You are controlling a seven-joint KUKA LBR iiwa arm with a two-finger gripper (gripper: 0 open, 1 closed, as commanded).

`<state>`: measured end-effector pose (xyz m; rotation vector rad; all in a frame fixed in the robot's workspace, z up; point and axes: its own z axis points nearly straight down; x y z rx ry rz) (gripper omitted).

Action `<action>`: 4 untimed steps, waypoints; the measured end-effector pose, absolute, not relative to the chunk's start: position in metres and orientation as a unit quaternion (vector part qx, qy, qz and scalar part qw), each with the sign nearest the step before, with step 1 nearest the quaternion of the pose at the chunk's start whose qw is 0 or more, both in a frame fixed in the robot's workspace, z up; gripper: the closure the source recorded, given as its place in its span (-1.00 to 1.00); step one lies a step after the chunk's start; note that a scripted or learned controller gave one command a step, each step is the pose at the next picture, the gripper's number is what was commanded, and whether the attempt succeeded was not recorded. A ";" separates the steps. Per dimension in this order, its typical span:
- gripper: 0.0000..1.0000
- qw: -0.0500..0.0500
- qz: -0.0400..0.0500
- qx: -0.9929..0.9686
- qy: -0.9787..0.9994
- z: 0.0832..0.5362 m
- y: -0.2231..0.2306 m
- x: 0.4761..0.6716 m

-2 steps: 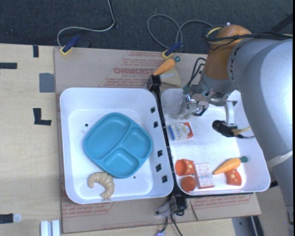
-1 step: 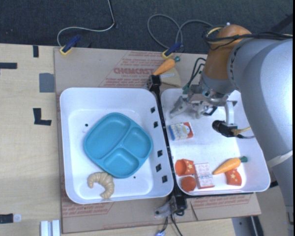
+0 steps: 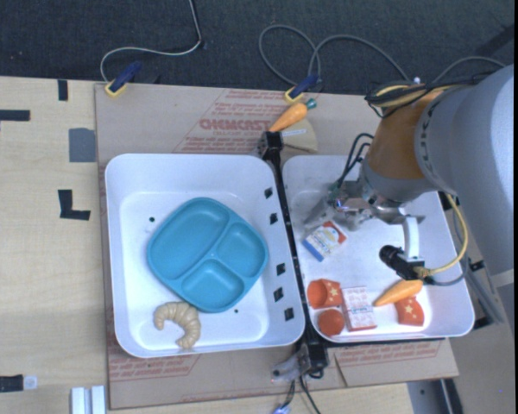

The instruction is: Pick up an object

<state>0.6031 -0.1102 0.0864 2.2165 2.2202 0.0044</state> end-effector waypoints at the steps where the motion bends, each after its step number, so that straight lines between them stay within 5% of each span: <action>1: -1.00 -0.010 -0.009 0.709 0.705 0.084 -0.101 0.648; 2: -1.00 -0.028 -0.015 0.709 0.705 0.082 -0.109 0.659; 3: -1.00 -0.028 -0.015 0.708 0.705 0.082 -0.113 0.659; 4: -1.00 0.000 0.000 0.707 0.707 0.086 -0.123 0.615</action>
